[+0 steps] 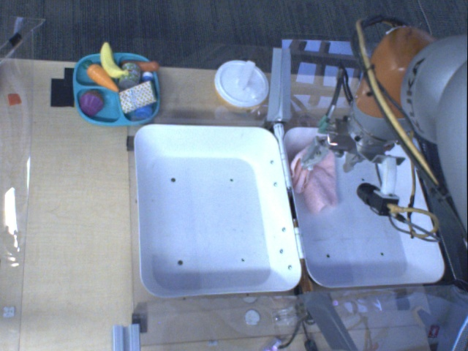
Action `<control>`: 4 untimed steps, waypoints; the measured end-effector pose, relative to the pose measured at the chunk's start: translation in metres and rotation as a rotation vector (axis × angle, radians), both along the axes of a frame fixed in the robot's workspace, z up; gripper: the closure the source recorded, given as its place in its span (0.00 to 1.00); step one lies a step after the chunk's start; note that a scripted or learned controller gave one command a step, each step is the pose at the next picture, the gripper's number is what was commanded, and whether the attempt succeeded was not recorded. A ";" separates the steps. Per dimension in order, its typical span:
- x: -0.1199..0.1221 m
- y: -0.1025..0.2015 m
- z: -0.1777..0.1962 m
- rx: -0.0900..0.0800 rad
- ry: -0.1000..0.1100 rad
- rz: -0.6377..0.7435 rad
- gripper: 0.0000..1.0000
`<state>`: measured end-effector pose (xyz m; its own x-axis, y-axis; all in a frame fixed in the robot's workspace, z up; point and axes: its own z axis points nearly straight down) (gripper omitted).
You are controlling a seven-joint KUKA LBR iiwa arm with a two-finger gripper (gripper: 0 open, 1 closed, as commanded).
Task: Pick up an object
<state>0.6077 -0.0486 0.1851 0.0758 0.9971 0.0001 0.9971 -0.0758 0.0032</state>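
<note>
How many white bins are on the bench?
2. The left bin lies in the middle of the bench; the right bin lies beside it, under the arm, holding a pink object.

We read this as a robotics lab, a test cell and not a home or shop. Two shallow white bins, the left bin point(208, 207) and the right bin point(365, 247), sit side by side on a pale wood bench point(66, 218), which we take as a fixed rig. Clear acrylic guard panels point(18, 123) stand along the left edge. The grey industrial arm point(431, 72) with bare cables point(406, 218) reaches in from the right. At far left a blue tray of toy food point(117, 88) looks like test props. Dark carpet point(183, 9) lies beyond the bench.
</note>
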 end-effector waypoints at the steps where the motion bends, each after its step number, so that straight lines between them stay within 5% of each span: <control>1: 0.016 -0.008 0.021 0.000 0.001 0.021 0.00; 2: 0.017 -0.045 -0.083 -0.001 0.001 0.194 0.00; 3: 0.062 -0.045 -0.038 -0.002 -0.002 0.179 0.00; 4: 0.064 -0.048 -0.093 -0.002 -0.001 0.261 0.00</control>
<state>0.6713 -0.0965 0.0919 -0.1837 0.9830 -0.0015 0.9830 0.1837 0.0038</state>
